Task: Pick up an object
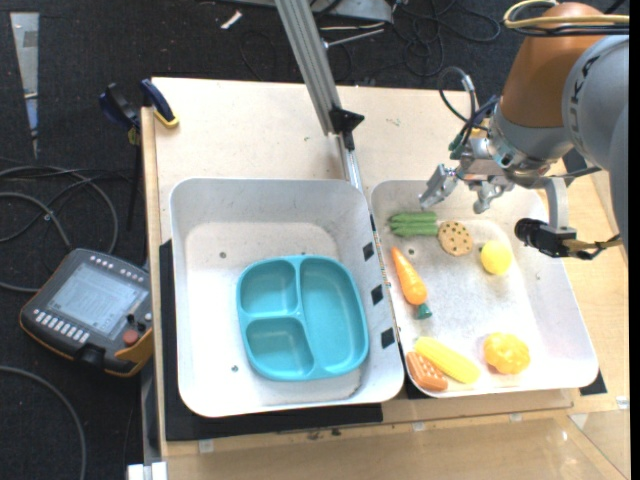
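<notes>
While hovering, gripper [462, 190] is spreading its fingers [437, 187] apart (nothing between) | cookie [455, 237] is lying just below them

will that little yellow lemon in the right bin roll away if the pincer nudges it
Probably. The lemon looks rounded and smooth, lying free on the flat bin floor, so a nudge may roll it. It looks like toy food, likely light and rigid.

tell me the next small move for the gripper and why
Probably lower straight down toward the cookie. The gripper hovers open above the right bin, nothing between its fingers, and the cookie lies almost directly beneath, just beside the green beans.
</notes>
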Controlling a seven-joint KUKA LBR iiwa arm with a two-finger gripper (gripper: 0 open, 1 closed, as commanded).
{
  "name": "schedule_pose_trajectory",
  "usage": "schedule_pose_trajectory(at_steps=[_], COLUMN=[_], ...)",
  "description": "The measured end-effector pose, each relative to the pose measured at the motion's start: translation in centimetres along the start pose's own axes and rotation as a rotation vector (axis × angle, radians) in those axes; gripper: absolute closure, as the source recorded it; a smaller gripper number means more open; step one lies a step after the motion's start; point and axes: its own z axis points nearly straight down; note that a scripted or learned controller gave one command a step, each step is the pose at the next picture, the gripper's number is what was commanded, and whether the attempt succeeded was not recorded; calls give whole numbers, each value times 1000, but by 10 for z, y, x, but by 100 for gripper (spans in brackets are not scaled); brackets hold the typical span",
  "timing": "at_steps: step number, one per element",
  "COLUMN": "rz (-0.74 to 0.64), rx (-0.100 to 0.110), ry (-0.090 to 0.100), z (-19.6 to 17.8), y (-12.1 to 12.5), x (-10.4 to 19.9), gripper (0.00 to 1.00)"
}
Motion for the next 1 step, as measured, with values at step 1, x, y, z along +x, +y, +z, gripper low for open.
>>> schedule_pose_trajectory(at_steps=[1], rz=[0], rx=[0], ry=[0], z=[0], y=[0], x=[0], gripper=[0])
